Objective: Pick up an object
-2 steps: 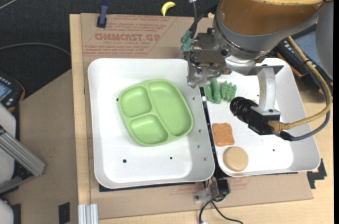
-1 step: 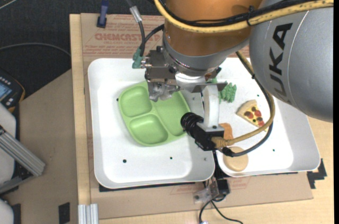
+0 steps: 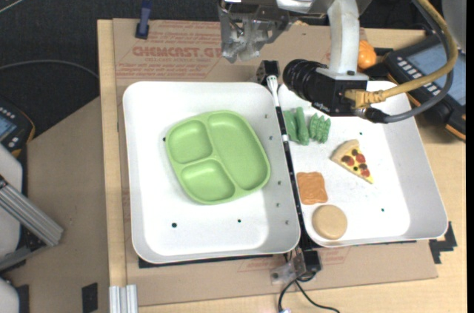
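Observation:
The right bin (image 3: 400,156) holds a green ridged toy (image 3: 309,126) near its far left. A pizza slice (image 3: 353,159) lies in its middle, and a brown toast square (image 3: 312,186) and a round tan bun (image 3: 329,221) lie near its front left. A green divided plate (image 3: 215,155) lies in the left bin (image 3: 148,178). My gripper (image 3: 241,40) hangs high over the cardboard behind the left bin's far right corner, away from every object. I see nothing in it.
A black cylinder on a white bracket (image 3: 320,87) reaches over the right bin's far left corner, with a yellow cable trailing right. A small orange thing (image 3: 366,55) sits behind it. A blue clip (image 3: 143,19) lies at the cardboard's far left.

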### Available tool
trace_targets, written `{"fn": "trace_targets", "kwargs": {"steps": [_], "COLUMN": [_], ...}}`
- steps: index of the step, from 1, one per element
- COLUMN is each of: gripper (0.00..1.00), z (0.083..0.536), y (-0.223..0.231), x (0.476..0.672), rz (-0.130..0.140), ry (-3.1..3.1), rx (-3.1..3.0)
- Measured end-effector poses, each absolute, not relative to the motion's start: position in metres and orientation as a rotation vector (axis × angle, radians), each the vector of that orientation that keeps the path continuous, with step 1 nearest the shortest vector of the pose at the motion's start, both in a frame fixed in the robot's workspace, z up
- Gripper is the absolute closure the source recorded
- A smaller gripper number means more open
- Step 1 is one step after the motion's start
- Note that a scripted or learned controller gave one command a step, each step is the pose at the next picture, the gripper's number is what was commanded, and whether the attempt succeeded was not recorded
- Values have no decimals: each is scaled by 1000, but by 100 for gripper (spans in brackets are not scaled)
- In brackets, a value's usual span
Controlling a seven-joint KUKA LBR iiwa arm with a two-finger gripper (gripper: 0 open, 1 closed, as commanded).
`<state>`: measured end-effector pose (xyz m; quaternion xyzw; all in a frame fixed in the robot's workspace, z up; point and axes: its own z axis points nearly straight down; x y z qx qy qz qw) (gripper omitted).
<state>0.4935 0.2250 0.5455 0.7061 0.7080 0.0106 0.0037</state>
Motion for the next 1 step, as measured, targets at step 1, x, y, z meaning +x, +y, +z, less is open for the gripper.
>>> {"fn": "trace_targets", "kwargs": {"steps": [1], "gripper": [100], "z": [477], "y": [179], "x": [478], "rz": [-11], "ry": [2218], "rx": [2229]}}
